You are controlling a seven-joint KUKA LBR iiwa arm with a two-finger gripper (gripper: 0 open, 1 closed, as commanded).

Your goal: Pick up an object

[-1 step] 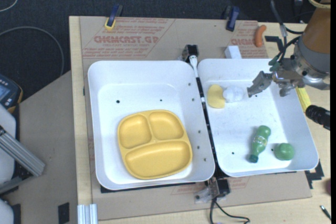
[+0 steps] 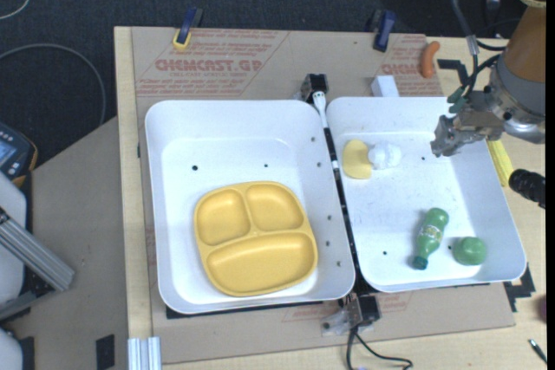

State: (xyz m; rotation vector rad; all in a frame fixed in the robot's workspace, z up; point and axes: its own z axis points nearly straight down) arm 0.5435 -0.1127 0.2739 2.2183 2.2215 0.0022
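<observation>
The right bin point(image 2: 486, 186) holds a pale yellow piece point(image 2: 355, 159) next to a white crumpled lump point(image 2: 384, 156) near its left wall. A green bottle point(image 2: 429, 236) lies toward the front, with a green ball point(image 2: 469, 250) just to its right. My gripper point(image 2: 453, 134) hovers over the back right part of this bin, above bare floor, apart from all of these things. Nothing shows between its fingers.
The left bin point(image 2: 173, 143) holds a yellow divided tray point(image 2: 253, 235). An orange sausage-shaped item point(image 2: 429, 59) lies on the board behind the right bin. Blue clamps point(image 2: 382, 29) stand along the board's back edge.
</observation>
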